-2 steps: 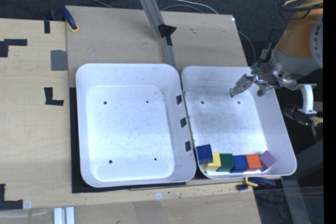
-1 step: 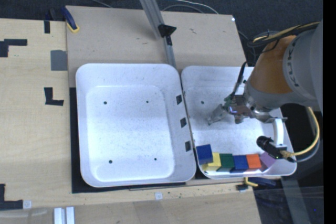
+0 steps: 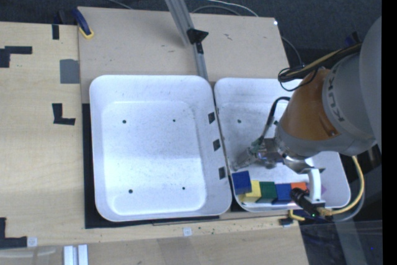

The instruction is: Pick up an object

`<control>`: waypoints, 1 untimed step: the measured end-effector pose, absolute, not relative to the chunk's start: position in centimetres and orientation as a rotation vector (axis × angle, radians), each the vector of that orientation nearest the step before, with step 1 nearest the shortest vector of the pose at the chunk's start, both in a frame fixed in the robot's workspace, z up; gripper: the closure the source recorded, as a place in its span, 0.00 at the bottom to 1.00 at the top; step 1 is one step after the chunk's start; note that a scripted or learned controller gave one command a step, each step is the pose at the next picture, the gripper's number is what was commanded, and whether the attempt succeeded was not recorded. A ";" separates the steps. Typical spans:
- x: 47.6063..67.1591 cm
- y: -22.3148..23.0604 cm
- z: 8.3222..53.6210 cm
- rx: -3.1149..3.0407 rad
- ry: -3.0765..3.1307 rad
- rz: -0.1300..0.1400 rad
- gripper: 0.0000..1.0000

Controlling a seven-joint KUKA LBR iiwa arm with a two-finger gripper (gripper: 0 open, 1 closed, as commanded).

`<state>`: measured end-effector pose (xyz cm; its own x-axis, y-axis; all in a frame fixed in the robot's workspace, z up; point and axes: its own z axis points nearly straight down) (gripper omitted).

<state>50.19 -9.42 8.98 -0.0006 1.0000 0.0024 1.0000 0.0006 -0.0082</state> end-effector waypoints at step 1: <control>50.8 -9.6 9.1 -2.219 -2.220 0.002 0.00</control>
<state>50.84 -9.60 9.14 0.0000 1.0000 0.0010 1.0000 0.0000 -0.0029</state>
